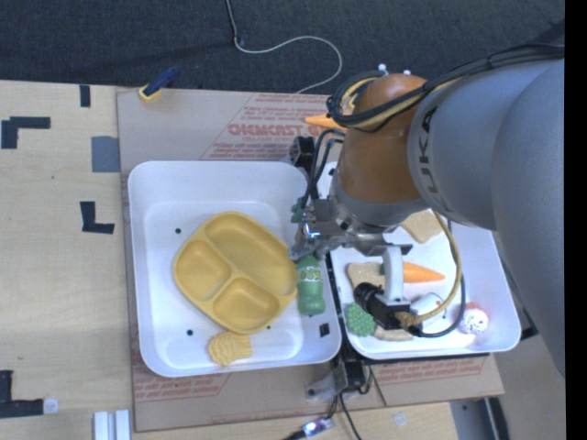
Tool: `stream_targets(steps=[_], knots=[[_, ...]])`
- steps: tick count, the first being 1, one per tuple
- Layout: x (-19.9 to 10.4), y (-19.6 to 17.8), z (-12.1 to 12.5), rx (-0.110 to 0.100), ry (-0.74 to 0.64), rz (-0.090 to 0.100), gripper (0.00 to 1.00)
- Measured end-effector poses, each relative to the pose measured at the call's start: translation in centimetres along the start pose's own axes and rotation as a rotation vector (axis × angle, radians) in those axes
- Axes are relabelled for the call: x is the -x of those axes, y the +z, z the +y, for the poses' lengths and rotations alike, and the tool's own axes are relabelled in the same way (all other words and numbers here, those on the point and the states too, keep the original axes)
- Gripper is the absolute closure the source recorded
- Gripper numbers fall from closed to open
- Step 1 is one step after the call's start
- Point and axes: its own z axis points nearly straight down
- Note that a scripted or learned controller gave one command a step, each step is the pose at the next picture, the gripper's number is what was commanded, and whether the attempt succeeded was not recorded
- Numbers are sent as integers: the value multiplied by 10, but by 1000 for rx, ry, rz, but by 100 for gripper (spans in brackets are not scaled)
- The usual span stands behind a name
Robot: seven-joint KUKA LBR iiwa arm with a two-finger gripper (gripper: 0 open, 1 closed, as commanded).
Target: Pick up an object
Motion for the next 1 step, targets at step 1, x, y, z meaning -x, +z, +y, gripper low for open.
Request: stream_targets(steps=[1], knots=[[-6, 1, -2, 1, 2, -1, 100]])
